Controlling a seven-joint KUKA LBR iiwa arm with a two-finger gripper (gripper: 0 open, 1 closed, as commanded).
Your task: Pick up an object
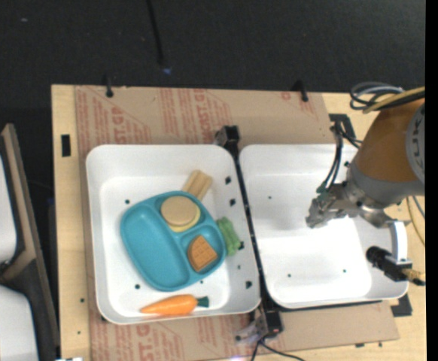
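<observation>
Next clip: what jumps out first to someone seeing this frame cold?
The bright blue plastic divided tray in the left white bin, carrying a round tan biscuit and a brown waffle-like square. An orange toy carrot lies at that bin's front edge, while the gripper hangs over the right white bin.

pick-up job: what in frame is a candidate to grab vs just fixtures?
Job:
gripper, over right bin
carrot
blue tray
round biscuit
brown cracker
wooden block
green piece

Fixtures:
left bin
bench
</observation>
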